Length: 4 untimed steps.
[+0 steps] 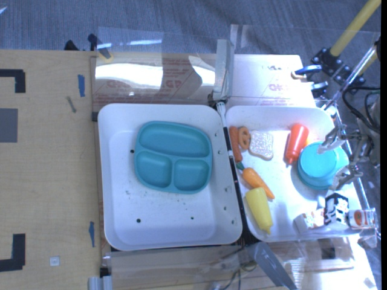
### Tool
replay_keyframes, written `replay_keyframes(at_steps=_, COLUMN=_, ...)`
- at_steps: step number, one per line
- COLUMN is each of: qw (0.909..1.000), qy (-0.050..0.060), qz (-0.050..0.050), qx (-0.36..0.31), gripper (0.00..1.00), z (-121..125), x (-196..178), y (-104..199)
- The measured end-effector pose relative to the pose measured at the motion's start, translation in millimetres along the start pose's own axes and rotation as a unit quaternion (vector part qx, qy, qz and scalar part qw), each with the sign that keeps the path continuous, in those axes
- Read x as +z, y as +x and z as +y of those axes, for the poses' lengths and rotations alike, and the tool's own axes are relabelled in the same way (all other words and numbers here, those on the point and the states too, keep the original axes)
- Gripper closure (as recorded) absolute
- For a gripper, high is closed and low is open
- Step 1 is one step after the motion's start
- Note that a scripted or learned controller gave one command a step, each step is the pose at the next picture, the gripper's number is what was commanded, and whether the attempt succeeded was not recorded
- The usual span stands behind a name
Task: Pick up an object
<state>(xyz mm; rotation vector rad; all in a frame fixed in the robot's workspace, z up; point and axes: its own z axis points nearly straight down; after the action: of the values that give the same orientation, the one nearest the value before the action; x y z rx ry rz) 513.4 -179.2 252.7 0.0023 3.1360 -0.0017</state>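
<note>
My gripper [340,157] reaches in at the right edge of the right bin [275,115]. Its two thin metal fingers [331,139] stand apart, spread over the right rim of a teal bowl [317,165]; nothing is lifted. Also in this bin lie a red-orange bottle [295,142], a slice of bread [262,144], an orange pretzel-shaped toy [240,139], a carrot [257,180] and a yellow corn-like piece [259,208]. A small black-and-white item [335,208] and a grey-capped tube [308,222] rest in the near right corner.
The left bin [115,180] holds a teal divided plate [173,157]. A clear upright panel [222,71] stands behind the bins' shared wall. A yellow pole with black clamps [338,41] crosses the top right. Brown board [42,162] lies left.
</note>
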Motion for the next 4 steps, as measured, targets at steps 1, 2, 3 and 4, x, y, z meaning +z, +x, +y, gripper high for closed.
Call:
replay_keyframes(at_steps=1, qw=0.9998, qy=0.003, qz=-0.009, qx=-0.019, gripper=0.0, z=-2, x=131, y=25)
replay_keyframes(at_steps=2, qw=0.9998, qy=0.0, qz=-0.004, qx=0.018, gripper=0.0, z=12, x=164, y=-73)
replay_keyframes(at_steps=3, qw=0.9998, qy=0.0, qz=-0.005, qx=-0.021, gripper=0.0, z=52, x=164, y=-99)
replay_keyframes(at_steps=4, qw=0.9991, qy=-0.001, qz=-0.001, qx=0.042, gripper=0.0, z=-32, x=165, y=-95)
